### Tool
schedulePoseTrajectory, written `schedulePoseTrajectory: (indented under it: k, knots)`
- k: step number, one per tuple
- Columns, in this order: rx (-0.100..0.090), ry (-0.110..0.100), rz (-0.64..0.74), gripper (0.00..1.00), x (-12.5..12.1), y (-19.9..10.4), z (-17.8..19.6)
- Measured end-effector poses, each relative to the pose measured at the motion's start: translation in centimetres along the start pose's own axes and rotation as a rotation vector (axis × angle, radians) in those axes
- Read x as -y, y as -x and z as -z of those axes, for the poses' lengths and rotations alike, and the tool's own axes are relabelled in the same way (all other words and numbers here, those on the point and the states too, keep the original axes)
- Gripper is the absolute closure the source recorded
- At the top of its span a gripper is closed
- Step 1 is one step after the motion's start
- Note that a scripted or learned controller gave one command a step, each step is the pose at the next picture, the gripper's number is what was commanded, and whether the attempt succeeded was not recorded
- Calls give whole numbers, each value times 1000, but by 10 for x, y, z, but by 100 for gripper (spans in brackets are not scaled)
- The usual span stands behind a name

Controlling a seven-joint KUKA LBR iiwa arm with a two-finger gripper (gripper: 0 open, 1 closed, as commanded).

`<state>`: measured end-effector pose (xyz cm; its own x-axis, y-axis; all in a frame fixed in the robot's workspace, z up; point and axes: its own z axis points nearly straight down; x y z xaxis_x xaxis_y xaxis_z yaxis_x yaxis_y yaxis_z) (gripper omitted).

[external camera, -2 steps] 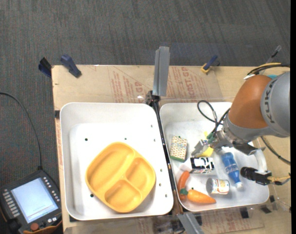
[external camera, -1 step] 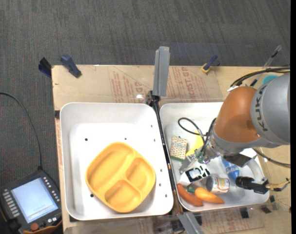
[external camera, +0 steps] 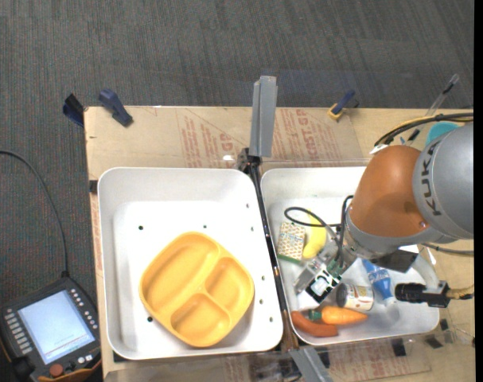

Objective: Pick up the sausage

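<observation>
The sausage [external camera: 313, 325], a reddish-brown link, lies along the front wall of the right bin [external camera: 277, 188]. An orange carrot [external camera: 344, 316] rests against its right end. My gripper [external camera: 322, 280] hangs low over the middle of the right bin, above and just behind the sausage and apart from it. Nothing shows between it and the sausage.
Around the gripper lie a yellow fruit [external camera: 313, 243], a patterned square packet [external camera: 290, 240], a small white can [external camera: 357, 297] and a blue bottle [external camera: 378, 278]. A black cable [external camera: 301, 211] loops at the back. The left bin [external camera: 114, 213] holds a yellow divided plate [external camera: 196, 288].
</observation>
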<state>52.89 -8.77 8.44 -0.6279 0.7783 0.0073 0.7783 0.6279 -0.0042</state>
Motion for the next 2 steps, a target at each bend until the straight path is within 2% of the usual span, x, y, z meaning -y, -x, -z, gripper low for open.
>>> schedulePoseTrajectory:
  k: [1, 2]
  knots:
    - [-4, -1, -7, 100, 1, 1, 7]
    - [1, 1, -267, 100, 15, -14, 0]
